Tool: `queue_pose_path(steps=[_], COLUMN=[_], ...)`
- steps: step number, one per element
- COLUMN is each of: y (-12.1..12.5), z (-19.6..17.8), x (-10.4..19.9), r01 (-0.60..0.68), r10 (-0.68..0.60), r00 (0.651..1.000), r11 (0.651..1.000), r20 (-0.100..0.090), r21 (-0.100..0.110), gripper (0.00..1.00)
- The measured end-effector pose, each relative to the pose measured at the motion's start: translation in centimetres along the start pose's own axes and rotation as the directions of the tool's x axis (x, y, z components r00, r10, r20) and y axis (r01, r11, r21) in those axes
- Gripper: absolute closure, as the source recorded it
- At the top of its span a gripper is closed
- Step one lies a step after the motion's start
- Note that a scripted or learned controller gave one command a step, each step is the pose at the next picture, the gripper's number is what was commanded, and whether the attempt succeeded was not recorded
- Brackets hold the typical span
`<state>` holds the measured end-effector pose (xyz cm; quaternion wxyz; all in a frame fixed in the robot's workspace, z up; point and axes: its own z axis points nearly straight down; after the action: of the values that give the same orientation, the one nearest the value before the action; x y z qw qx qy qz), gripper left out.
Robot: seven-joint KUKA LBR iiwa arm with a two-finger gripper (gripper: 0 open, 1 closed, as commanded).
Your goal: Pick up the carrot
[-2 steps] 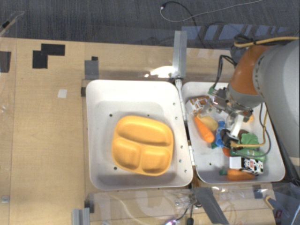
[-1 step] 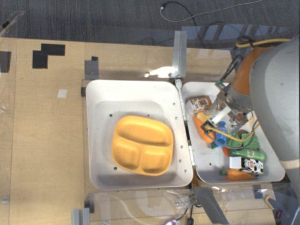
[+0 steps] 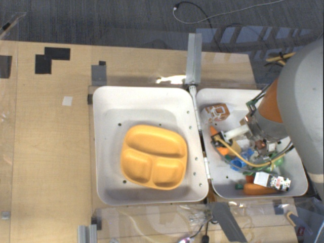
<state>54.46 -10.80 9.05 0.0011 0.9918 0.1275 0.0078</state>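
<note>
Grey arm [image 3: 304, 95] looms over the right bin [image 3: 298, 184], its pincer [image 3: 259, 145] hidden in clutter so I cannot tell its state, while the carrot [image 3: 255, 189] lies just below it near the front wall, long axis running left-right.

A light wooden bench [image 3: 45, 151] carried black tape marks [image 3: 50, 58]; behind it lay dark grey carpet [image 3: 101, 9] with a black cable [image 3: 202, 14].

A bulky grey arm [image 3: 304, 90] at the frame's right carries an orange band [image 3: 273, 105], with yellow cables [image 3: 253, 160] looping below.
</note>
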Motion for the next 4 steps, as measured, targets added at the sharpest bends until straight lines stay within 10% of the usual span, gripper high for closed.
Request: queue_pose_path(steps=[1,3,4], y=[-5.3,-5.3,-5.3], z=[-9.5,-9.5,-10.5], x=[-2.3,-2.3,-2.1], r01=[0.013,0.013,0.023], r10=[-0.013,-0.013,-0.023], r00=[1.000,1.000,1.000], r11=[1.000,1.000,1.000], r20=[0.013,0.014,0.012], r21=[0.005,0.005,0.006], gripper=[0.00,0.00,1.00])
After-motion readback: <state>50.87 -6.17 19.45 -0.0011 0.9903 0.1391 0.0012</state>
